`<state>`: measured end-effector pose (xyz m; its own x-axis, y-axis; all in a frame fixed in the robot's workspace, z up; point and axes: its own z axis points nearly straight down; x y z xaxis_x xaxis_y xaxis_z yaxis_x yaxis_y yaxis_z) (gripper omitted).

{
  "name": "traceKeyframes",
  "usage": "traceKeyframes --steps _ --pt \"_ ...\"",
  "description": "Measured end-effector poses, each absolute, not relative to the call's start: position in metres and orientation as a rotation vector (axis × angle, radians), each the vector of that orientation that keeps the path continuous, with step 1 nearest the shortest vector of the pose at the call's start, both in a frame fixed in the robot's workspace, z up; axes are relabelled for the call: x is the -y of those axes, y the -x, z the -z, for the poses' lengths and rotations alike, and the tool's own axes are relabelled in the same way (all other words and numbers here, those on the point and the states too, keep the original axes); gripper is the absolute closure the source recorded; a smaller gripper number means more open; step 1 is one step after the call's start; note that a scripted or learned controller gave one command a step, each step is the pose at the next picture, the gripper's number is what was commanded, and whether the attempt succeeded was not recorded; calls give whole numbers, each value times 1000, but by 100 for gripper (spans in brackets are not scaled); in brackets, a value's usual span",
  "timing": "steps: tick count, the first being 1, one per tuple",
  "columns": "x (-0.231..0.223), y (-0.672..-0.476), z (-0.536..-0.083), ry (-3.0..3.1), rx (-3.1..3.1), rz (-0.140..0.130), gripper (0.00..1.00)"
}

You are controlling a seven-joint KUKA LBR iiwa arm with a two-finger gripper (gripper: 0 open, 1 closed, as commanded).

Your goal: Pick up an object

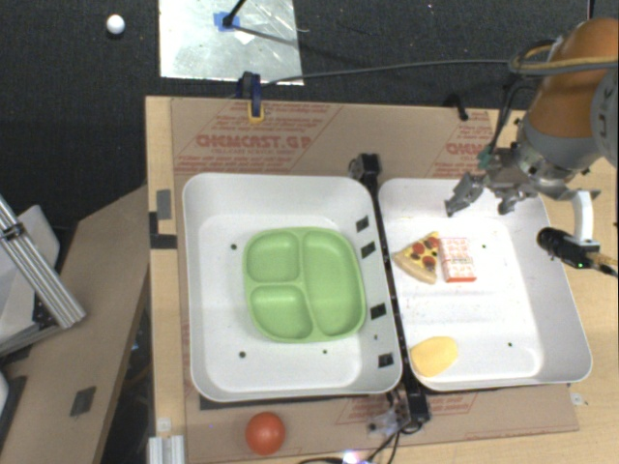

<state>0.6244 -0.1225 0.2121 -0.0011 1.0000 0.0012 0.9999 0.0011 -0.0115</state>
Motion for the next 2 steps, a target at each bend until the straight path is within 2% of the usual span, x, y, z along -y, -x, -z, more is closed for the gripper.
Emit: traceKeyframes --steps 1,2 --pt "122 -627 -220 2219 2226 1 0" --pt "123 -625 -158 2218 2222 -3 0"
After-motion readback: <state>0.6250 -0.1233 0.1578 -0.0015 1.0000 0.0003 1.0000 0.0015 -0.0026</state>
